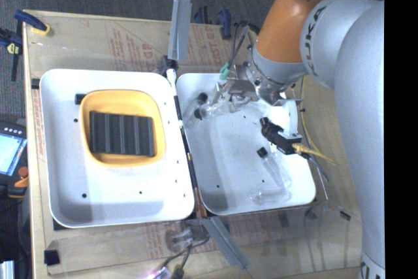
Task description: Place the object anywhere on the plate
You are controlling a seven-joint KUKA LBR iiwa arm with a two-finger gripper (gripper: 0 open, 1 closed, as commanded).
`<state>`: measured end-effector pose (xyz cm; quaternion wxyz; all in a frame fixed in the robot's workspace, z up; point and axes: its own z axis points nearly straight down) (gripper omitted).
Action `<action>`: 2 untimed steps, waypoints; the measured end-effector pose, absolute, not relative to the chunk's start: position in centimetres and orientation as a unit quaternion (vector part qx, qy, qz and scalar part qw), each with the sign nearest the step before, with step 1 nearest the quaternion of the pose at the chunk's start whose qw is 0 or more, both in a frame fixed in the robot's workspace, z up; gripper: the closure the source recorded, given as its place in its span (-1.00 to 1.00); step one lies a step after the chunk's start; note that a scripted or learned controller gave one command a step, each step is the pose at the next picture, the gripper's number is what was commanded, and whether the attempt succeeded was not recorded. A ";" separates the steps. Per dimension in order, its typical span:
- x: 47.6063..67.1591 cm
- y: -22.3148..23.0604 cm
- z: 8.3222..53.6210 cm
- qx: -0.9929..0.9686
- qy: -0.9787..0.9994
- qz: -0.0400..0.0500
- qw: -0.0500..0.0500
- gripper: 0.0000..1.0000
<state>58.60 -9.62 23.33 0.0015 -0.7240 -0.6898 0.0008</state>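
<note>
Gripper [210, 103] hangs low over the right bin [297, 196], arm bent steeply.

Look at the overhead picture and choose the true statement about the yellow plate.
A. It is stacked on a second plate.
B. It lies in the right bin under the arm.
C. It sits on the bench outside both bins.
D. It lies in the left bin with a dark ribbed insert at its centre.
D: the yellow plate rests flat in the left bin, and a dark ribbed insert covers its middle.
</note>
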 end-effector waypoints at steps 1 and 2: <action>60.5 -5.4 21.0 -0.680 -0.733 0.002 0.001 1.00; 61.3 -0.8 20.6 -0.607 -0.795 0.000 0.000 1.00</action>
